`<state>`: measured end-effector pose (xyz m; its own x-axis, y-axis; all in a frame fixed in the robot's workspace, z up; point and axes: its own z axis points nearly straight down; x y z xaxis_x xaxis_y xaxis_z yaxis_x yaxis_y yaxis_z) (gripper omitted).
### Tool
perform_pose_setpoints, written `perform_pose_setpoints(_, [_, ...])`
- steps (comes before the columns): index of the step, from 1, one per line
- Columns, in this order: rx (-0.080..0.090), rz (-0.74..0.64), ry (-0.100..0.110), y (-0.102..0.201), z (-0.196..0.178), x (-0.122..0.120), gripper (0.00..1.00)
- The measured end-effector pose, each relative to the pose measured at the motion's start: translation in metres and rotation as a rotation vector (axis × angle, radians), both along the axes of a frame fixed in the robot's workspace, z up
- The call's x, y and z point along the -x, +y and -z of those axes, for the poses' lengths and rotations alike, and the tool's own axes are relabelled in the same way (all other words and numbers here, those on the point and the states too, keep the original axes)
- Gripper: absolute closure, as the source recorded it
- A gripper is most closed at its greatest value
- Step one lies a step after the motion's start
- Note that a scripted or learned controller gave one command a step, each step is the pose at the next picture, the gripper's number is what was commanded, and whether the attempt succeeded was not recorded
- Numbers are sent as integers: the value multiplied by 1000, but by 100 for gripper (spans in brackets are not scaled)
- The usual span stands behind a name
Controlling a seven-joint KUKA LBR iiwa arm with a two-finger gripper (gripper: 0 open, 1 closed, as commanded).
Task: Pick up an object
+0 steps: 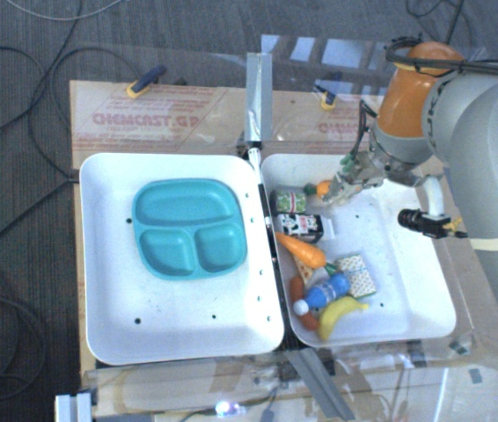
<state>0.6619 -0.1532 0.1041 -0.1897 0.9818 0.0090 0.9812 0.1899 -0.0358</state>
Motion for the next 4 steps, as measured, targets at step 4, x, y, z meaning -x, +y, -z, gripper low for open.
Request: perform_pose_setpoints(4, [6,64,-41,-46,17,22,0])
